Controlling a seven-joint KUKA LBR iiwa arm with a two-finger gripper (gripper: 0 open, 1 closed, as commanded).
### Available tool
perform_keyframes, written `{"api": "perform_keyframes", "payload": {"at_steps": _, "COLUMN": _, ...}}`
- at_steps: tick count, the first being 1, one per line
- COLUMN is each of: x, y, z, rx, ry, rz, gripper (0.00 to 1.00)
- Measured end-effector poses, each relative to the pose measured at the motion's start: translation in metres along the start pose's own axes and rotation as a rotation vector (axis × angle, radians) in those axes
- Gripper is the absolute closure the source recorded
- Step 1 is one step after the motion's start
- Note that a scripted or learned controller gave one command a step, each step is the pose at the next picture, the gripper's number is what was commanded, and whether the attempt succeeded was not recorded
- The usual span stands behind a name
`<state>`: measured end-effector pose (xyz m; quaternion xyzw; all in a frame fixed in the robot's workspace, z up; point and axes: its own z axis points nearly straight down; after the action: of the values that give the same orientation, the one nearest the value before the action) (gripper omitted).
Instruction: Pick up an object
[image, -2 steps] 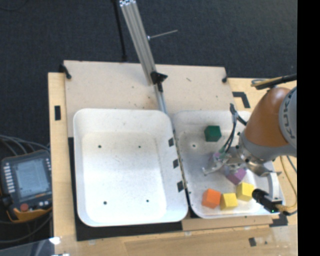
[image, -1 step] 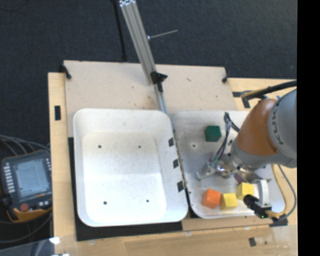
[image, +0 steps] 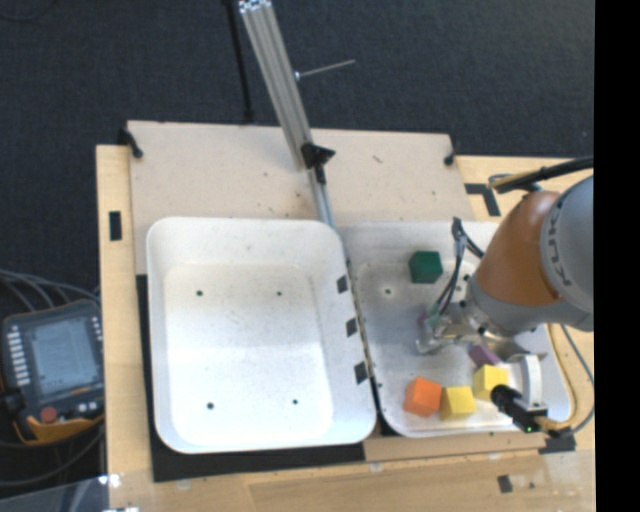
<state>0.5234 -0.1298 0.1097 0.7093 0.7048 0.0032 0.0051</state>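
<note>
right bin (image: 395, 300) w/ arm (image: 525, 265) low over its middle. gripper (image: 432, 335) jaw state: can't tell, blurred. risk: closes on bare floor, since blocks sit apart from it. orange block (image: 423, 396) near front wall, turned diagonal, roughly cubic, no clear long axis. yellow block (image: 459, 401) beside it could get nudged.

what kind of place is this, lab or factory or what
Most likely a robotics lab's grasping test bench: two shallow white bins sit side by side, small coloured blocks such as the green block lie in the right one, and a teach pendant rests at the left.
</note>
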Motion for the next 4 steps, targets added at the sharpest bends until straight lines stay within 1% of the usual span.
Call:
{"api": "perform_keyframes", "payload": {"at_steps": 1, "x": 0.000, "y": 0.004, "z": -0.064, "rx": 0.004, "ry": 0.001, "rz": -0.009, "gripper": 1.00}}
{"api": "perform_keyframes", "payload": {"at_steps": 2, "x": 0.008, "y": 0.011, "z": -0.121, "rx": 0.003, "ry": 0.001, "rz": -0.011, "gripper": 1.00}}
{"api": "perform_keyframes", "payload": {"at_steps": 3, "x": 0.006, "y": 0.011, "z": -0.098, "rx": 0.013, "ry": 0.001, "rz": -0.007, "gripper": 1.00}}
{"api": "perform_keyframes", "payload": {"at_steps": 4, "x": 0.057, "y": 0.027, "z": -0.092, "rx": 0.011, "ry": 0.003, "rz": -0.013, "gripper": 1.00}}
